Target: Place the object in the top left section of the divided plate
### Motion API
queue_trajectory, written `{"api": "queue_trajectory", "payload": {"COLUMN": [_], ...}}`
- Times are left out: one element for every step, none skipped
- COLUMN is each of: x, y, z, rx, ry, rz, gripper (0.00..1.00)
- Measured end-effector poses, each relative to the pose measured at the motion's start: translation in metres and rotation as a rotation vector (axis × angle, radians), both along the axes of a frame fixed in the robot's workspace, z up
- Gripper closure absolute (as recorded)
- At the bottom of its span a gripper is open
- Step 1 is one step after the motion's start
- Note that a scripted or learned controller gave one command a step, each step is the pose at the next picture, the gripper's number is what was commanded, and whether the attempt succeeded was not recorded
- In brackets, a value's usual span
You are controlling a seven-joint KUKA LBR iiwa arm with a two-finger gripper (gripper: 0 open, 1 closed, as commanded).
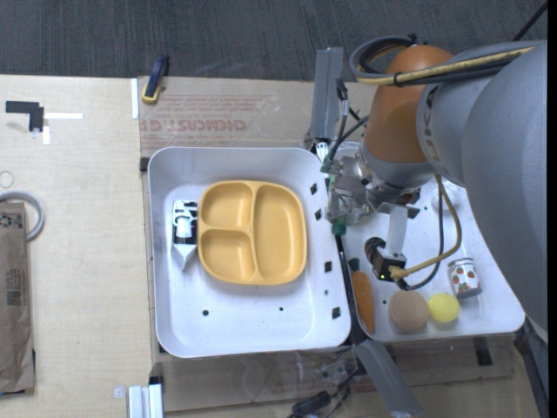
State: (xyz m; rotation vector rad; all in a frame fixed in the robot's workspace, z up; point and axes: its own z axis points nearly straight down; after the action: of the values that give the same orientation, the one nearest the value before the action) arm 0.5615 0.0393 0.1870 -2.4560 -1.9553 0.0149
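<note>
Dark grey carpet up top, pale wood table (70, 233) below w/ two white bins side by side. Left bin (244, 329) holds the divided plate (253, 232), yellow, three sections, sitting roughly mid-bin. Small black-and-white packet (184, 226) lies just beside the plate's left edge, touching or nearly so. Right bin (487, 320) is where the arm (487, 129) hangs, orange band over the wrist, cables looping down around it. Tool (338, 220) sits low at the right bin's left wall, near the divider between bins; can't tell how far it's open or whether it has hold of anything, wrist body and wires block it. Loose objs in the right bin's near end: orange carrot-like piece (362, 301) along the left wall, brown round one (407, 312) next to it, yellow ball (444, 307) beside that, small white cup w/ red marks (463, 277) further right. Cardboard sheet (226, 116) behind the left bin, brown paper bag (16, 294) at far left.
</note>
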Motion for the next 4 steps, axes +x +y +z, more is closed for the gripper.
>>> {"api": "queue_trajectory", "payload": {"x": [-0.037,0.022,-0.006,0.028], "y": [0.084,0.030,0.085,0.118], "z": [-0.094,0.000,-0.095,-0.097], "rx": [0.002,0.001,0.000,-0.014], "ry": [-0.001,-0.001,0.000,-0.003], "rz": [0.156,0.159,-0.025,0.010], "gripper": [1.00,1.00,1.00,1.00]}}
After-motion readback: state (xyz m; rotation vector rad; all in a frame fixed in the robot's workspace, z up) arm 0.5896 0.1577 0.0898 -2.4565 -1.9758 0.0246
